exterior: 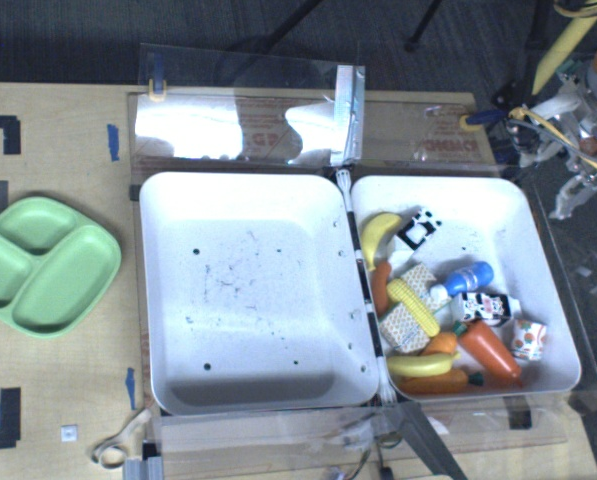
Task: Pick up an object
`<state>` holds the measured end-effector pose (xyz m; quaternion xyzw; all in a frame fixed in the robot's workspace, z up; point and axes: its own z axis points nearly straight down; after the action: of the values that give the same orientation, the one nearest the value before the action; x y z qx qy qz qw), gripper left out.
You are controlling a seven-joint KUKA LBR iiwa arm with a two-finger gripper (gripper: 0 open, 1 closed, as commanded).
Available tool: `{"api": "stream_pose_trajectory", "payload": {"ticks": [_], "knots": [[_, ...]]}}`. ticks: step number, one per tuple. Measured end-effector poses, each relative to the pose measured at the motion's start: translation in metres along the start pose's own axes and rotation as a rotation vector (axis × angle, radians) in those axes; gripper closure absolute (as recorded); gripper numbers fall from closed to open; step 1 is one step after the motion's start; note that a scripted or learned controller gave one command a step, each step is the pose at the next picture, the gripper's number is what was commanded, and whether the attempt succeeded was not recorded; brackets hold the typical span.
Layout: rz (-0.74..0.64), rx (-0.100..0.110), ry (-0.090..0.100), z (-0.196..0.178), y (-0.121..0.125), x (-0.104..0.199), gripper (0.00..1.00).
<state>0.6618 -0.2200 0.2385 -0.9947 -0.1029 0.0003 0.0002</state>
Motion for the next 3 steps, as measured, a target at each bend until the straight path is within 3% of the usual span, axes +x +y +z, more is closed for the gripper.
{"api": "stream_pose_trajectory", "payload": {"ticks": [1, 2, 3], "knots": [[0.0, 0.002, -0.002, 0.028, 0.0, -0.001, 0.0], [0.001, 0.0, 0.001, 0.004, 0.001, -0.002, 0.0], [0.0, 0.002, -0.001, 0.043, 0.0, 0.0, 0.0]]}}
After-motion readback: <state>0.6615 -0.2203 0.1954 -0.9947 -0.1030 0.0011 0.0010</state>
